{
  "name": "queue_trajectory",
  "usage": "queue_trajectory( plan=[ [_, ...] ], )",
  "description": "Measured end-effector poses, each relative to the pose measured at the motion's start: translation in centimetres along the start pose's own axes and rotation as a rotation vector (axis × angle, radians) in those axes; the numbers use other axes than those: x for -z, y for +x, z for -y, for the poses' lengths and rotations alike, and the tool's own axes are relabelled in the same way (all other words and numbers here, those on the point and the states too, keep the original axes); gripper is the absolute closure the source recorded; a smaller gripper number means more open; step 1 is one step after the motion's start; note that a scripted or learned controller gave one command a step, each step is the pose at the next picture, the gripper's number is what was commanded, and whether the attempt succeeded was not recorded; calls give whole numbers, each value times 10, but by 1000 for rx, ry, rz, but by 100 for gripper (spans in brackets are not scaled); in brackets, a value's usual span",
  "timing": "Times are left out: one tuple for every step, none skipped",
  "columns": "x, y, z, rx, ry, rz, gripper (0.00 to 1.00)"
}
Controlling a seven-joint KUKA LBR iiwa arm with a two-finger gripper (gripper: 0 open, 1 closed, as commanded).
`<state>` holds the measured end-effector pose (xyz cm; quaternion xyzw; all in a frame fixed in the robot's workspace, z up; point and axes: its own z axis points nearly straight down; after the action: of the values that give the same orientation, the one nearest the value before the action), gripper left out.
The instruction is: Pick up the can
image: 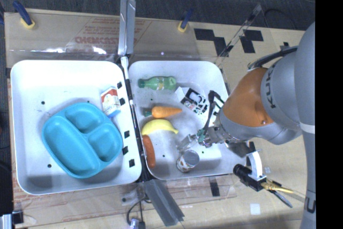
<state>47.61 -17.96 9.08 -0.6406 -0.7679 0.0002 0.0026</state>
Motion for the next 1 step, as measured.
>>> queue_trajectory(
  plan=[
    [3, 40, -7, -113, 1, -1, 0]
  ],
)
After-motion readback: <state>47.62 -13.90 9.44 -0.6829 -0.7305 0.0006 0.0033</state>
